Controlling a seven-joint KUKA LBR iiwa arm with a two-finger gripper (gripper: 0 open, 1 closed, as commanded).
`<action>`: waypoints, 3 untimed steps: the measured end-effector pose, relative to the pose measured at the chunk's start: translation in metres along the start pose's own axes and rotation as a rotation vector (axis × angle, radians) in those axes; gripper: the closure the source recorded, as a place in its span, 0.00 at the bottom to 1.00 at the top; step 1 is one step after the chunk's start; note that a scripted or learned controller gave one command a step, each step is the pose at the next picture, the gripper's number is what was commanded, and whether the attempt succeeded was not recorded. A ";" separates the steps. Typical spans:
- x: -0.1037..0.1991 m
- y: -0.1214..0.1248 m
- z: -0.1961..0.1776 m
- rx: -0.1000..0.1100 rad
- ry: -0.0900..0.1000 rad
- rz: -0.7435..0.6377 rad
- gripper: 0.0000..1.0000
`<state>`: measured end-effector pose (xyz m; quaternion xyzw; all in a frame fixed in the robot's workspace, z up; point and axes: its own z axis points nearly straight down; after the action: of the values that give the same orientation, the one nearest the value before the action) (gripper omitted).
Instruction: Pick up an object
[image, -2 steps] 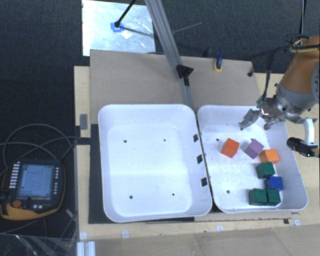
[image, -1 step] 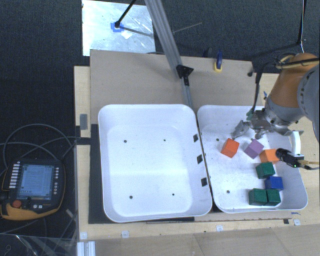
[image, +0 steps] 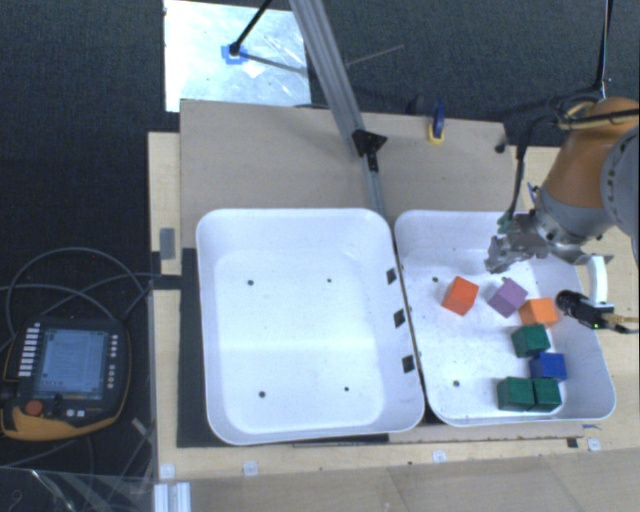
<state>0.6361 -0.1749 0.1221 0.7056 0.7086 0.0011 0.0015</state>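
The right bin holds several small blocks. An orange cube lies near its middle, and a purple block sits just right of it. Further right is a second orange block. Below that come a green block, a blue block and a larger green block. My gripper hangs over the bin's upper right part, just above the purple block, with nothing visibly held in it.
The left bin stands beside the right one. A slanted metal pole crosses the bench's back. A teach pendant with cables lies on the floor at left. A yellow clamp sits on the bench's far edge.
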 end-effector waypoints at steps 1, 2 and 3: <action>0.000 -0.004 -0.047 -0.003 -0.001 0.002 1.00; 0.000 0.001 -0.092 -0.004 -0.001 -0.001 1.00; -0.001 0.003 -0.146 -0.005 -0.002 -0.001 1.00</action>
<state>0.6385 -0.1754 0.2682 0.7054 0.7088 0.0022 0.0039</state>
